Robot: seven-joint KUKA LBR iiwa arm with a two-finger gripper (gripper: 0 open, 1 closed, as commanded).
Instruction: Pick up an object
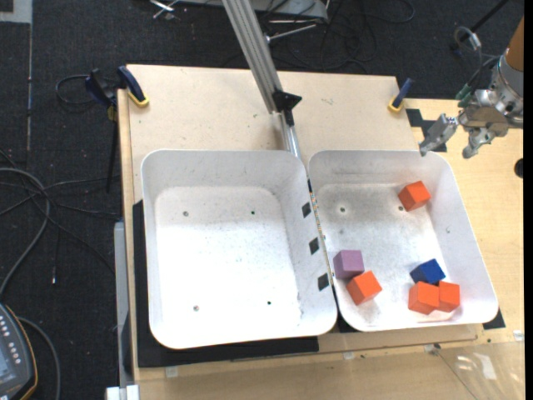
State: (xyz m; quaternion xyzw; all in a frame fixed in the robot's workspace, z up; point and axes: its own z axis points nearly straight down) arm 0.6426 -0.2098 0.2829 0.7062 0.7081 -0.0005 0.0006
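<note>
My gripper (454,137) w/ metal fingers spread, nothing between, past right bin (466,223) rim; inside, matte cubes: orange (414,195), purple (348,263), blue (428,271)

My bench (208,107) is pale wood, ringed by dark carpet (58,23) strewn with black cables (33,215). A silver metal pole (254,44) slants across it from a stand at the back. Yellow-tipped clamps (133,90) grip its far corners. Light falls evenly.
</note>
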